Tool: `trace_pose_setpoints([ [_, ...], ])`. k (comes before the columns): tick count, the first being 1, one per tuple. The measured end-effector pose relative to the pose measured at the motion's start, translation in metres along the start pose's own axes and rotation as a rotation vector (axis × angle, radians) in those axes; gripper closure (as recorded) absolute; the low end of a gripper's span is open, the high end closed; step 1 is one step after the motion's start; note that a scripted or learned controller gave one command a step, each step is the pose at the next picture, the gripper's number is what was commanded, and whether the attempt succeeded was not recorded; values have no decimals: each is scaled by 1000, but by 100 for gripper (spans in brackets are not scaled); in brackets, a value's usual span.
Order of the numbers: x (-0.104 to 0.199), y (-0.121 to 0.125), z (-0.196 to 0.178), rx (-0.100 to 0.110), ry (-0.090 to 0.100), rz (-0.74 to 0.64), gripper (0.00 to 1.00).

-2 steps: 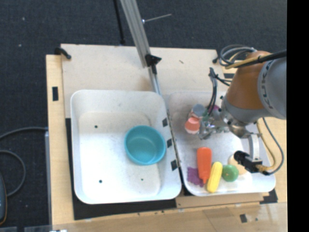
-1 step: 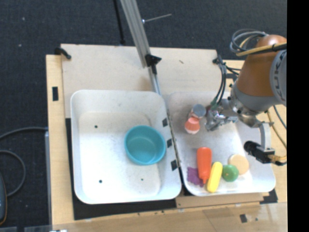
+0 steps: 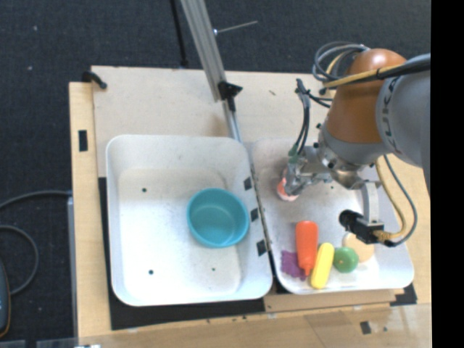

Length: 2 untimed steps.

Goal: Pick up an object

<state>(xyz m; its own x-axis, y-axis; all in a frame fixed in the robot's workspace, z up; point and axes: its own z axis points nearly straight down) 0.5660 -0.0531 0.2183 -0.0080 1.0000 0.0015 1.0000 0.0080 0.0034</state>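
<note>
- Hovering low in the right bin [image 3: 395, 270], the hand [image 3: 292, 183] sits over a pinkish object [image 3: 286, 190]; grip state: cannot tell.
- Risk: object near bin wall, may slip sideways.

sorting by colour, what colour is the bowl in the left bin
Light blue, close to turquoise. The bowl shows plainly in the camera view.
</note>
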Motion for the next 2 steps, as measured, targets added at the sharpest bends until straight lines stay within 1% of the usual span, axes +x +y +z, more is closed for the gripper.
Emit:
trace_pose_setpoints([
  [1, 45, -1, -10, -1, 0, 0, 100],
  [2, 99, -17, -21, 2, 2, -1, 100],
])
